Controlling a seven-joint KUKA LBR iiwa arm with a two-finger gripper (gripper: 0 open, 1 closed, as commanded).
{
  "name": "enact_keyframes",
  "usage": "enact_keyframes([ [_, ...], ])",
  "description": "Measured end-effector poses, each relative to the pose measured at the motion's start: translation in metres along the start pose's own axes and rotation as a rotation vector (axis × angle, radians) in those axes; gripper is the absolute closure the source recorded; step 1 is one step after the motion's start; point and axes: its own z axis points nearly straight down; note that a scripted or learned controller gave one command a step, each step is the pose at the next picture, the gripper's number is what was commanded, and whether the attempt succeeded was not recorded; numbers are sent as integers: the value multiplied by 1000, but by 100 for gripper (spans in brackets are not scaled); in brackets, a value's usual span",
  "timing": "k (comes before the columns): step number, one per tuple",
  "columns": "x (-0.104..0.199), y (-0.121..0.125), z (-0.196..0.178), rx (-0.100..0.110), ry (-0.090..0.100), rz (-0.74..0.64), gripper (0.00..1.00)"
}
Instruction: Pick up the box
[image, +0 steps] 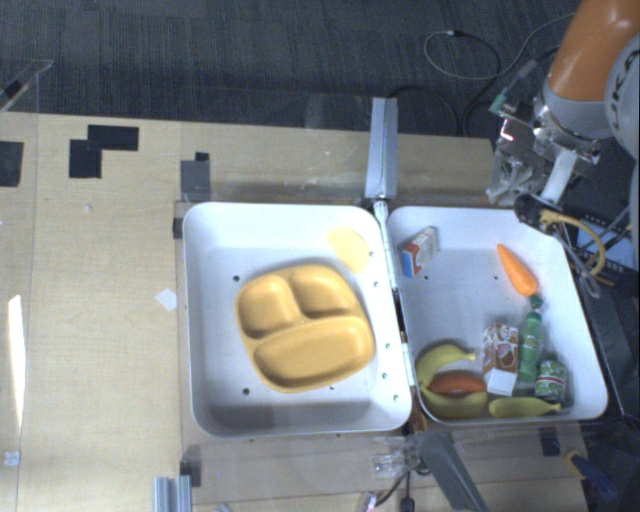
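A: What lay in the left bin (205, 330)?

B: A yellow divided tray (303, 327) sat near its middle, with a pale yellow disc (348, 245) beyond it toward the far right corner.

A: And the box?

B: The small box (419, 250), white with red and blue, lay in the right bin (460, 300) near its far left corner, well apart from everything else.

A: What else was in there?

B: A carrot (517, 270) by the far right side. Along the near edge were bananas (455, 385), a brown packet (500, 350), a green bottle (529, 338) and a green can (550, 381), crowded together.

A: The gripper?

B: The gripper (535, 180) hung above the right bin's far right corner, nothing visibly in it. Whether it was spread or closed, I couldn't tell.
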Motion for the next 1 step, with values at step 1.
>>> enact_keyframes([
  [1, -16, -18, 189, 3, 0, -21, 100],
])
